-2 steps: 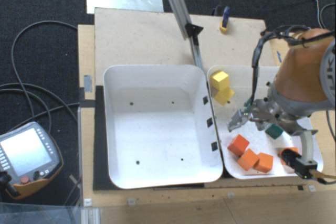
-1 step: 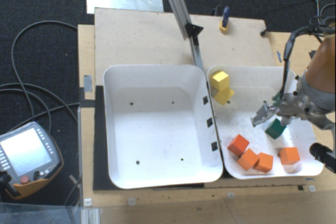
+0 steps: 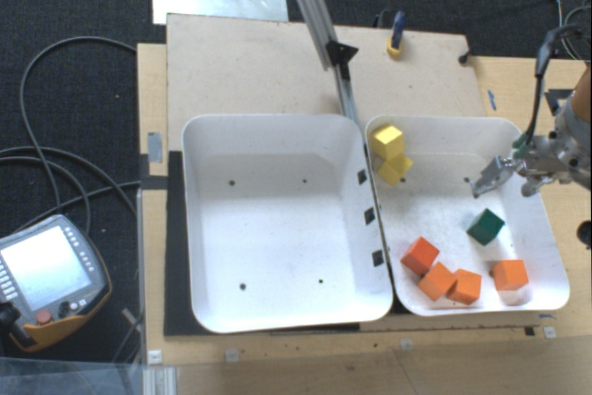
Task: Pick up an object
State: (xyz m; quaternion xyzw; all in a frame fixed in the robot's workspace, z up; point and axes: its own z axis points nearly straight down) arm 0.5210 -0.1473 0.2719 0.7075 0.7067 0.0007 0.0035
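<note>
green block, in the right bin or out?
In. The small green wooden cube sits on the right white bin's floor, apart from the orange blocks.

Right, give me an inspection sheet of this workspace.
Surface: bench bearing left bin and right bin, side by side.
Job's things: in the right bin, two yellow blocks, green block, four orange blocks.
Clutter: blue-handled clamp at the bench's far edge.
Grippers: gripper over the right bin, above the green block; holds nothing.
Cables: black cables on the floor.
Surroundings: teach pendant, dark carpet.
</note>
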